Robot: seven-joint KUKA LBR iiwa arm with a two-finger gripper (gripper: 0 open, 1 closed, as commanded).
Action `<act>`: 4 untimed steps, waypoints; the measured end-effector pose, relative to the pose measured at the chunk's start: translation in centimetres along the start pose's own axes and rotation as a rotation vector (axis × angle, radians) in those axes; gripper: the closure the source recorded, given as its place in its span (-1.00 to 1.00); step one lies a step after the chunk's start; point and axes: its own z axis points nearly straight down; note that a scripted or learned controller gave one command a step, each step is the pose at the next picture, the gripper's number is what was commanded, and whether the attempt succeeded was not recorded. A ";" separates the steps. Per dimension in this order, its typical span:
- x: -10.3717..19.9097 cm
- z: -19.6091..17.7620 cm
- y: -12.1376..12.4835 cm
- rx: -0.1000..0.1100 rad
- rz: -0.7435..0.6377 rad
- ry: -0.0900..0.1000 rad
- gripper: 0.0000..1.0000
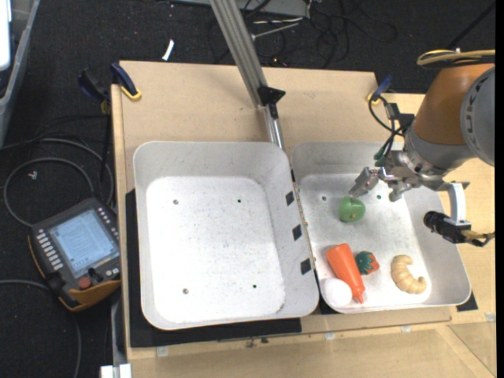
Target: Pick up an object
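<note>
While the hand (pixel 384 181) hovers with its fingers spread apart just above and right of the green apple (pixel 352 209), nothing sits between them, so the approach step looks under way. That apple lies in the right bin (pixel 453 278), up from the carrot (pixel 346 268). Next, I judge, comes lowering over the apple and closing.

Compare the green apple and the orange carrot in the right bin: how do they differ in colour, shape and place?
The apple is green and round; the carrot is orange, long and tapered. The apple sits alone near the bin's middle, just below the gripper; the carrot lies near the front edge, between a white egg and a small red and green toy. Both rest in the right bin.
</note>
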 end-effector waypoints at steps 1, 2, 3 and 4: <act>0.1 5.0 0.0 -0.001 0.000 0.000 -1.00; 0.0 3.6 0.1 -0.007 0.000 -0.001 1.00; -0.8 -2.0 0.9 -0.012 -0.001 -0.004 1.00; -0.8 -6.4 1.0 -0.011 -0.002 -0.003 1.00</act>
